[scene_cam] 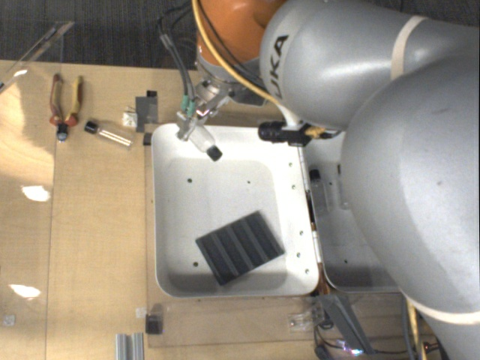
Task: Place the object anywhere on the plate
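A dark ribbed rectangular plate (240, 247) lies tilted in the lower middle of the left white bin (169, 223). My gripper (197, 136) hangs over the bin's upper left corner, well above and to the left of the plate. A small black piece (214, 154) shows at the gripper's lower end; whether it is a loose object or part of the gripper is unclear. The arm's grey body and orange band cover the upper right of the view.
Red-handled pliers (64, 100), a small clear tube (109, 133) and a black bracket (148, 109) lie on the wooden bench left of the bin. The right bin (334, 223) is mostly hidden under the arm. A small black block (154, 323) sits below the left bin.
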Action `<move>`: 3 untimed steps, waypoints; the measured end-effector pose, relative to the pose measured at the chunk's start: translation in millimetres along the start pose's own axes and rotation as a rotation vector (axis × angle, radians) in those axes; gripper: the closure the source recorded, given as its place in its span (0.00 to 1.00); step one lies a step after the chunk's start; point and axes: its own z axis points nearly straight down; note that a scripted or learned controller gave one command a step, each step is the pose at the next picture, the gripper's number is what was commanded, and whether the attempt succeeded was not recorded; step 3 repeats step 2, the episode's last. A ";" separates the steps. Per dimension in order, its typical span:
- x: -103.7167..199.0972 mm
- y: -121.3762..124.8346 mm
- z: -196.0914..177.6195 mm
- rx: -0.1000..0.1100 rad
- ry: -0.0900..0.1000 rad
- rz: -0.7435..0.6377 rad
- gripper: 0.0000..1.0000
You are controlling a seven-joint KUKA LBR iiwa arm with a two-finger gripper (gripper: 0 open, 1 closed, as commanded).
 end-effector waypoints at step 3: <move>0.4 2.5 -23.6 -0.010 -0.003 -0.003 1.00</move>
